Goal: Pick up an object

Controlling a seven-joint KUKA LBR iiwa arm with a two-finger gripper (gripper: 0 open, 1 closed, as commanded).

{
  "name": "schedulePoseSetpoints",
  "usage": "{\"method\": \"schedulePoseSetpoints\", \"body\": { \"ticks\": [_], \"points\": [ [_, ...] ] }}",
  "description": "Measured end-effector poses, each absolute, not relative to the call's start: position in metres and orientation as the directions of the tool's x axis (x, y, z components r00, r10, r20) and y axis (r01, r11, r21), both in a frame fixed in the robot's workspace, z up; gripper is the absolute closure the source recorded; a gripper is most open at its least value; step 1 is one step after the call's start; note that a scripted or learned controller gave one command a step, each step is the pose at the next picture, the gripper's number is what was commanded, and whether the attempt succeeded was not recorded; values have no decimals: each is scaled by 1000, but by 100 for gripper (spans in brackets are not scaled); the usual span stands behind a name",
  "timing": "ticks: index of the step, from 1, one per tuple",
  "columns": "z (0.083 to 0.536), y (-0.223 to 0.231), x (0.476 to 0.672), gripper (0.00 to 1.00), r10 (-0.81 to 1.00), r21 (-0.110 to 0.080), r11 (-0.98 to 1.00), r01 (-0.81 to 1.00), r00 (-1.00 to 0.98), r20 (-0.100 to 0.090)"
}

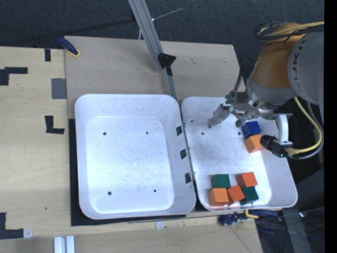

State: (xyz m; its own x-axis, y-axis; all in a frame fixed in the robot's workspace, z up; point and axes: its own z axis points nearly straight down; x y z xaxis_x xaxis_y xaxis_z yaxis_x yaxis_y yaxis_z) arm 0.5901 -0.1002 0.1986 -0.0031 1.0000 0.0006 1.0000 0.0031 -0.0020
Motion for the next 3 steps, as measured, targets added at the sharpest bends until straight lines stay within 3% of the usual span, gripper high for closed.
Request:
{"method": "schedulePoseSetpoints", "body": {
  "ticks": [1, 3],
  "points": [
    [199, -100, 590, 0, 1000, -2, 3, 1000, -3, 0],
    [89, -100, 583, 0, 1000, -4, 2, 1000, -2, -1]
  ]
}}
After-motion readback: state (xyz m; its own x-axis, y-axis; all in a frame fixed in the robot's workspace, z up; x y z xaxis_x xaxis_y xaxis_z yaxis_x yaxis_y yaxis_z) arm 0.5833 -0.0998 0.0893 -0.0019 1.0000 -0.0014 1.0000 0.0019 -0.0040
